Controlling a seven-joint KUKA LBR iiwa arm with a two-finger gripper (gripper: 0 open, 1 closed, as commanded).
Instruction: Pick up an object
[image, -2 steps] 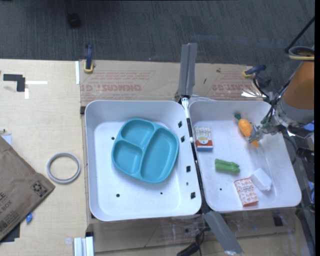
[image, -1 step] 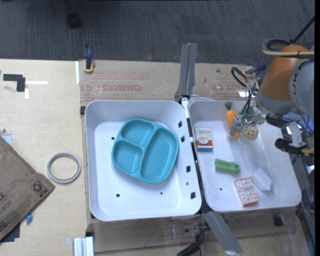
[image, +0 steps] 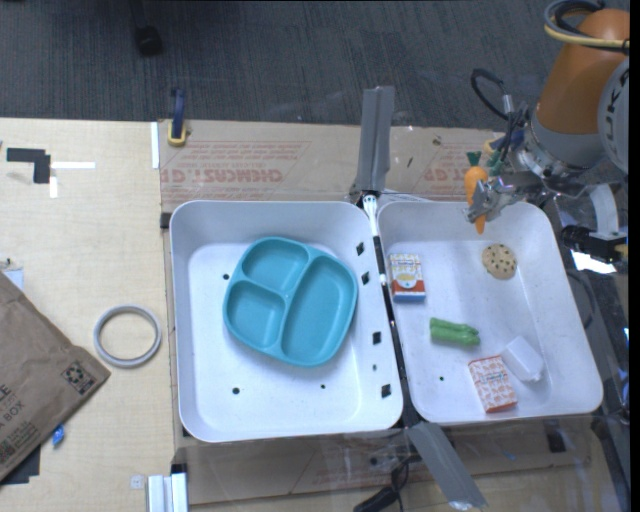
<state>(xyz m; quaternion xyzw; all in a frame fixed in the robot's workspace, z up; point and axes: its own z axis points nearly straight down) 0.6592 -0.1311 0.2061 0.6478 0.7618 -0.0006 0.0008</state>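
**A:** Where is the hand?

**B:** The hand (image: 487, 205) hangs over the far edge of the right bin (image: 570, 300), near its back wall, at the end of the grey arm with the orange band (image: 590, 65). A small orange object (image: 475, 182) sits between its fingers — the hand is closed on it, lifted above the bin floor.

**A:** And what lies in that bin?

**B:** A round cookie (image: 499, 261) just below the hand, a small red-and-white box (image: 407, 276) near the left wall, a green piece (image: 454, 332) in the middle, and a second red-and-white box (image: 493, 384) beside a white item (image: 523, 358) at the near right.

**A:** The left bin?

**B:** The left bin (image: 190, 300) holds a teal divided plate (image: 290, 300). On the tabletop (image: 80, 250) to its left — a roll of tape (image: 127, 334) and a brown cardboard box (image: 35, 380).
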